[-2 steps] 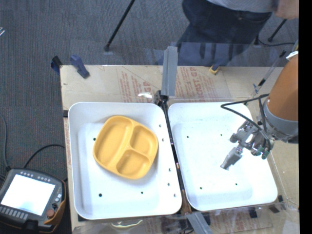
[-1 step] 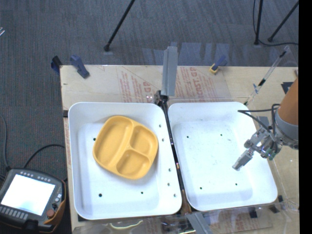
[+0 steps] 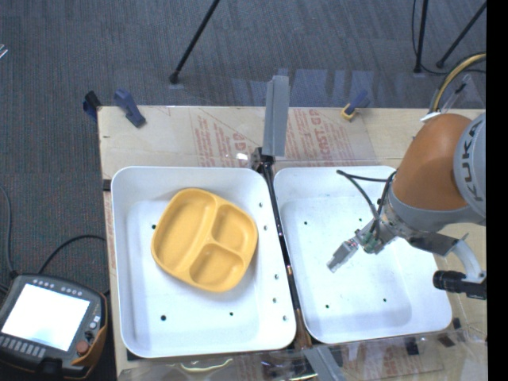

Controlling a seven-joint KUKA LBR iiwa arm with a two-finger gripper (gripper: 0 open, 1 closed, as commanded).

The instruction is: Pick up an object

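Object under test: one yellow divided plate (image 3: 205,239), three compartments, rounded-square outline, raised rim. It lies flat and right way up in the left bin (image 3: 131,324), well away from my tool (image 3: 343,255) and across the divider between the two bins. It sits turned at a slant to the bin walls, toward the side of that bin farther from the tool's side of the table. Surface looks smooth, hard plastic; I judge the rim the only place a two-finger pinch would bite, since the body is wide and shallow.

Progress: nothing picked yet. The plate rests untouched on the bin floor, nothing near it.

The tool hangs low over the floor of the right bin (image 3: 429,316), pointing down and toward the plate's side. I see nothing between its fingers. The tip is small and blurred from here, so I cannot tell how far apart the fingers stand; it may be close to the bin floor, or touching it, and I would not swear to either.

Left to do, as I read it: cross to the other bin, come down on the plate's rim, close, lift.

Table (image 3: 190,133) beyond the bins carries printed tape and clamps (image 3: 128,106).
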